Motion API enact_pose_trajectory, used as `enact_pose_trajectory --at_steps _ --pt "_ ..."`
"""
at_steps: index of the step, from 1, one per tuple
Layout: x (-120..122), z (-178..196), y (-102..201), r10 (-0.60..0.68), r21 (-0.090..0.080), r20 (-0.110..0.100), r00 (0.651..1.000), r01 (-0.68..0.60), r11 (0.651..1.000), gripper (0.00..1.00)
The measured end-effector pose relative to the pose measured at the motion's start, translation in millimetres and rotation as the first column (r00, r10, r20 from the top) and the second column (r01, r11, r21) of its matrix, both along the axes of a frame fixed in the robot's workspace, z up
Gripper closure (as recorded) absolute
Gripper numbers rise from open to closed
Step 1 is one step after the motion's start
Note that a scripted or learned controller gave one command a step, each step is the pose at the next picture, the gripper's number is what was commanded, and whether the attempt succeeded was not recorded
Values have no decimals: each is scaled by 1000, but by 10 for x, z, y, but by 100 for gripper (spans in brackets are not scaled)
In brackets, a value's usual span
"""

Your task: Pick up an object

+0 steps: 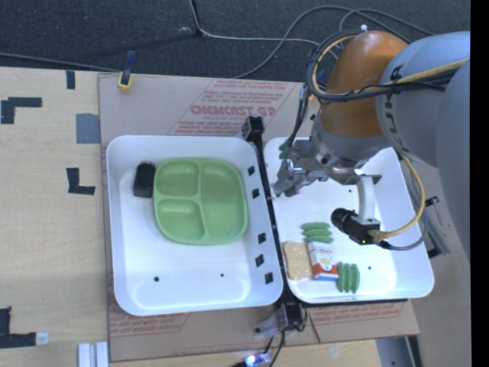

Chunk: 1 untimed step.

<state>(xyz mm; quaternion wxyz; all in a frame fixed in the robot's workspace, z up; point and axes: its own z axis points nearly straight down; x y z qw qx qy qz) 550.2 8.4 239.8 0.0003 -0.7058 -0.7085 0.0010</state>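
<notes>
Looming closest to the lens, the grey arm (435, 90) with its orange band (363, 67) is reaching in from the right over the right bin (397, 281). Its jaws (289, 180) are hanging low at that bin's left wall, just beside the divider between the two bins; whether they are wide or narrow cannot be told, and nothing is showing between them. Below them, toward the bin's front, a green pea pod (316, 232) is lying near a tan cracker (296, 259), a small red and white packet (324, 266) and another green pod (348, 277), all resting apart from the jaws. A black cylinder (353, 225) on the arm's cable is hanging just right of the first pod. Farther out, the left bin (137, 281) is holding a green divided plate (200, 201) with a black block (144, 180) touching its left edge. Both bins are sitting on cardboard (221, 105) laid over the bench (46, 228).
</notes>
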Motion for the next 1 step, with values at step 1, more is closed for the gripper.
enact_pose_trajectory --at_steps 1 --pt "139 -120 577 1 0 0 1000 -1 1000 100"
